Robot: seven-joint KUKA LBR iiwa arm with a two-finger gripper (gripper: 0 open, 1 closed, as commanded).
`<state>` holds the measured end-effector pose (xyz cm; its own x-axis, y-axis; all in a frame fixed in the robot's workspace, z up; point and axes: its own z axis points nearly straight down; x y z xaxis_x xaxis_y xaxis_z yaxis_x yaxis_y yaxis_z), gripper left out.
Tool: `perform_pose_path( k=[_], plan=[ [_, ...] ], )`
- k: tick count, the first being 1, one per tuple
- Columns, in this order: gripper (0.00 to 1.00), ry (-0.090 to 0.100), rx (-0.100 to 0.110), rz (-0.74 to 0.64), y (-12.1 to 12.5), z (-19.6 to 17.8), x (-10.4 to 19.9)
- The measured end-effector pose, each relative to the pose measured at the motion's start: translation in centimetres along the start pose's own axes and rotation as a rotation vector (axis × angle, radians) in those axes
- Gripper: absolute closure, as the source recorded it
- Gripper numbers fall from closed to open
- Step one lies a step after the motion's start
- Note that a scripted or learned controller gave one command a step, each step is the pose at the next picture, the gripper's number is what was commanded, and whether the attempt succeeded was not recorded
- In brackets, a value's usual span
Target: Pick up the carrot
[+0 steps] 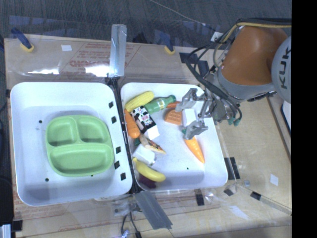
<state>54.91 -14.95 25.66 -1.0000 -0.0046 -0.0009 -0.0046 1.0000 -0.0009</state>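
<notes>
Carrot (195,148) just below fingers (190,130).

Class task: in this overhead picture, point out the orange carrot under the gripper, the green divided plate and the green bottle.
Orange tapered carrot (196,149), camera view, mid-body.
Green three-compartment plastic plate (78,145), camera view, central ridge where the compartments meet.
Green plastic bottle (159,103), camera view, mid-body.

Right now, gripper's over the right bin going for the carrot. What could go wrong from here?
1. The gripper sits at the carrot's thick top end, not its middle; a grasp there may let the tapered body tip or slip out.
2. The carrot lies close to the right bin's wall, so a finger could hit it.
3. An orange waffle-like piece lies just beside the gripper and could get nudged.
</notes>
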Motion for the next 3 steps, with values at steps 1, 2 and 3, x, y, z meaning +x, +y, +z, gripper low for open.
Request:
perform_pose_path(
  k=[1,2,3],
  plan=[
    [0.0,0.013,-0.004,0.072,-5.8,14.6,1.3],
    [1.0,-0.001,-0.001,0.061,-5.6,12.9,0.7],
    [1.0,-0.001,-0.001,-0.023,0.3,9.7,6.0]
  ],
)
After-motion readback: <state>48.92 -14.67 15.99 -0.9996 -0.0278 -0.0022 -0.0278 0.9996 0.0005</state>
